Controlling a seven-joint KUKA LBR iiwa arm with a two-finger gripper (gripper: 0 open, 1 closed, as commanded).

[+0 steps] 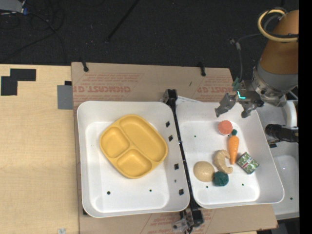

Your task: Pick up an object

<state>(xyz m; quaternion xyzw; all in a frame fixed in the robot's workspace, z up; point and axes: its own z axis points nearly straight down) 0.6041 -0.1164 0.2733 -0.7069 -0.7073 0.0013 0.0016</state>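
Dark carpet, pale wooden bench

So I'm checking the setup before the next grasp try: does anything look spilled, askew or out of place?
Nothing stands out. The yellow divided plate lies flat in the left bin, turned at an angle. The toy foods, among them a carrot, cluster loosely in the right bin. The claw hangs above that bin's far edge.

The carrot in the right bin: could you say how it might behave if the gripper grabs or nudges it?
The carrot looks rigid and light, likely a toy. Its round taper may roll or slip between fingers.
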